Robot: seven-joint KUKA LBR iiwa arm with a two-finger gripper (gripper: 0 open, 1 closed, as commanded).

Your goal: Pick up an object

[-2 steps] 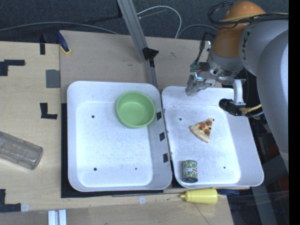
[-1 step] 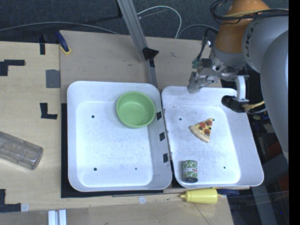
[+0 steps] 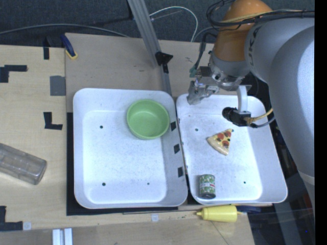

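A toy pizza slice (image 3: 221, 141) lies in the middle of the right bin (image 3: 255, 188). Close to that bin's front edge stands a small green can (image 3: 207, 186). A green bowl (image 3: 148, 119) sits at the back right of the left bin (image 3: 102, 182). My gripper (image 3: 196, 97) hangs over the back left corner of the right bin, above and left of the pizza slice, apart from it. Nothing shows between its fingers.
A yellow mustard bottle (image 3: 220, 214) lies on the bench just in front of the right bin. A clear plastic cylinder (image 3: 19, 164) rests on the bench at the far left. A grey pole (image 3: 145, 24) slants down to the bins' back edge.
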